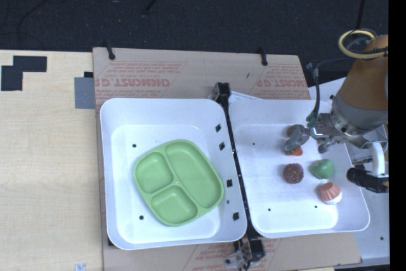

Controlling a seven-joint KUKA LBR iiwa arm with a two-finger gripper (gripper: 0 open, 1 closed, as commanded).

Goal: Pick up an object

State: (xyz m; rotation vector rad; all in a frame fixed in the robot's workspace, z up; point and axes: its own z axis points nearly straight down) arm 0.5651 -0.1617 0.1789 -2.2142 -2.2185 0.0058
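Note:
In the right bin [273, 225] lie several small objects. A small orange-red piece [294, 151] sits at the upper middle, a dark brown ball [293, 172] just below it, a green piece [322, 169] to the right, and a pink-and-orange cupcake-like piece [329, 192] at the lower right. My gripper [308, 138] reaches in from the right and hovers low, directly over the orange-red piece, partly covering it. Whether it touches that piece is unclear.
The left bin [120, 117] holds a light green divided plate [178, 182]. A black divider [229, 155] runs between the bins. The grey arm with its orange band [366, 82] stands over the right bin's right rim, with black cable beside it.

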